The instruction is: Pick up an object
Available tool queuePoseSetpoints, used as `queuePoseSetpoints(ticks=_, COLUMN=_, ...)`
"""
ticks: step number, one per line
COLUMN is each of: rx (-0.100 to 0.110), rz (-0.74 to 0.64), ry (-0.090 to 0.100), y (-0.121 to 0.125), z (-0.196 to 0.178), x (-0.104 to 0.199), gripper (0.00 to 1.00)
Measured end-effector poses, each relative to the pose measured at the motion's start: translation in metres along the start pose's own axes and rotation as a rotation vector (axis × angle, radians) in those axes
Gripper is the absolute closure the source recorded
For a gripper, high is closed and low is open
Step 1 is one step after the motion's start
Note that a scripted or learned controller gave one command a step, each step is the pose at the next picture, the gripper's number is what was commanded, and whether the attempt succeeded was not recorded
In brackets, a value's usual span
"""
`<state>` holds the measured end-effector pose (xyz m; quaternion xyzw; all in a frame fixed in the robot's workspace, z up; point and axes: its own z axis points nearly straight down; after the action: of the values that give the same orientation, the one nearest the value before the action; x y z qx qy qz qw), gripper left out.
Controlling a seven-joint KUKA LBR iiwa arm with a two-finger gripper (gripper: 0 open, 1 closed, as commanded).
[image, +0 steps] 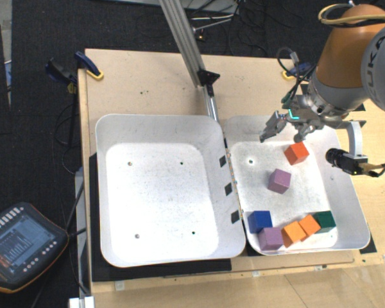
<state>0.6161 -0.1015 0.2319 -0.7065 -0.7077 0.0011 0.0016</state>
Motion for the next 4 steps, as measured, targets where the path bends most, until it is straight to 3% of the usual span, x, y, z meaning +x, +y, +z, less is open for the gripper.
queuePoseSetpoints(ticks=1, rx=-0.002, rz=0.001, ry=0.000, y=0.000, z=-0.002, x=0.000, gripper=0.00)
queuePoseSetpoints(ticks=2, rx=0.003, rz=0.003, ry=-0.001, y=0.001, z=0.061, x=-0.004, gripper=0.00)
queuePoseSetpoints(ticks=4, rx=-0.001, rz=0.002, ry=-0.001, y=-0.001, z=0.139, x=-0.008, gripper=0.00)
